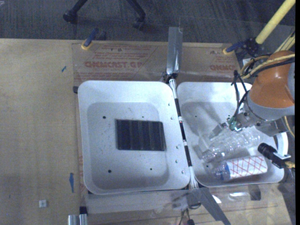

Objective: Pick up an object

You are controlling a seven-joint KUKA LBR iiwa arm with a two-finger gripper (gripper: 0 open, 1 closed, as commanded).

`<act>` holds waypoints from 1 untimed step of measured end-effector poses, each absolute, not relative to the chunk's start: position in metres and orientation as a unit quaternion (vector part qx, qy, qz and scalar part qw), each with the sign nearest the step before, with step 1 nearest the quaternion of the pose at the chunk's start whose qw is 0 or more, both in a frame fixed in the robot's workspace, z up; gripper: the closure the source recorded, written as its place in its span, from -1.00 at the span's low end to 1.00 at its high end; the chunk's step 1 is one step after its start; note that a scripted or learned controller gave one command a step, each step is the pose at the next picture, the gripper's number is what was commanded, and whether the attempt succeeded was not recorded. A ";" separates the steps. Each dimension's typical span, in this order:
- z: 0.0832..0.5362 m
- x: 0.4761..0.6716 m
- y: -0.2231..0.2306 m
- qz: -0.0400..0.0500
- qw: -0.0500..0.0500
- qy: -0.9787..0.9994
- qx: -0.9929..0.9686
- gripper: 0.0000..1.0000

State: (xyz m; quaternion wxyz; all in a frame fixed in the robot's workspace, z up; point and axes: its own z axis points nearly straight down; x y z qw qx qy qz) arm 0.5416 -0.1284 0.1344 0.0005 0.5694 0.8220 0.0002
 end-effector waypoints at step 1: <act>0.089 0.487 -0.105 0.003 0.005 0.870 0.493 -1.00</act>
